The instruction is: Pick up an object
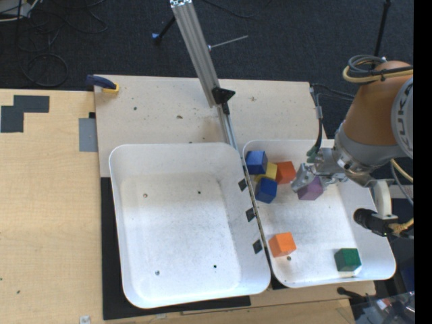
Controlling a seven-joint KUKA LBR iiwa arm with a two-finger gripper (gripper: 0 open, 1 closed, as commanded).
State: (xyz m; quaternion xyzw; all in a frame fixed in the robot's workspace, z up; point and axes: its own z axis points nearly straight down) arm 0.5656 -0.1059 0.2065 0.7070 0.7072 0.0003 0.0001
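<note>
My gripper (pixel 309 183) hangs over the upper middle of the right bin (pixel 378 265), reaching in from the right. A purple block (pixel 312 191) sits between its fingertips, with one grey finger (pixel 299 182) pressed against the block's left side. To the left, along the bin's inner wall, lie a blue cube (pixel 256 161), a yellow block (pixel 271 172), an orange block (pixel 285 172) and a second blue cube (pixel 266 190). Another orange cube (pixel 283 244) rests near the bin's front left. A green cube (pixel 348 260) lies at the front right.
The left bin (pixel 135 181) stands beside the right one, with black clips (pixel 248 200) along the shared wall. A slanted aluminium post (pixel 200 52) rises behind the bins. A blue and yellow clamp (pixel 102 83) sits at the bench's back left corner.
</note>
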